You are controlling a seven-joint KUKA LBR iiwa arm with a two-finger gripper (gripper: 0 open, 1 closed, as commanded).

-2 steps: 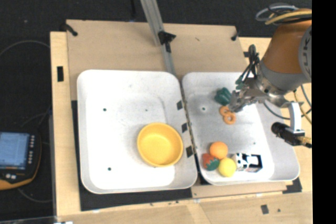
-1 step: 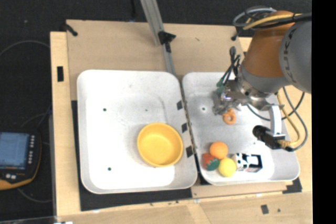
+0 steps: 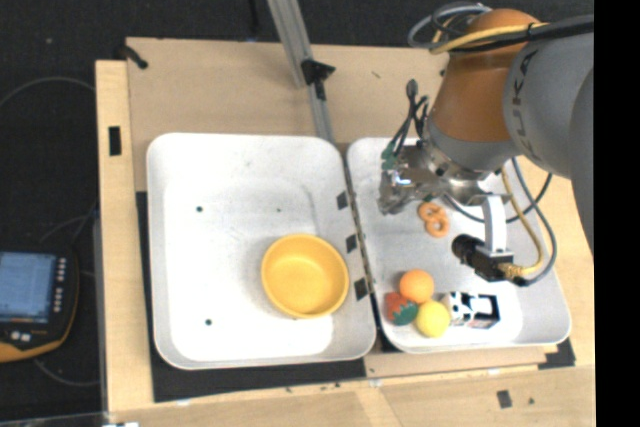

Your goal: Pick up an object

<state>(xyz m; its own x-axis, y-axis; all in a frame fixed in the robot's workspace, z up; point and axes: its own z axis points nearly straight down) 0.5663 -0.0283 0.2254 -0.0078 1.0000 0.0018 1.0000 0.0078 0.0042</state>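
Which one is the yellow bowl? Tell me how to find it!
Look at the left white bin, the one away from the robot arm. The yellow bowl sits near its lower right corner. It is big, round and hollow, unlike the small fruit toys in the other bin.

We were looking at a robotics lab or test cell, not a home. A plywood bench (image 3: 230, 85) carried two white bins (image 3: 170, 215) on dark carpet; an aluminium rail (image 3: 285, 5) rose behind them, a control pendant (image 3: 35, 300) lay beside, and the cabled industrial arm (image 3: 500, 95) reached in.
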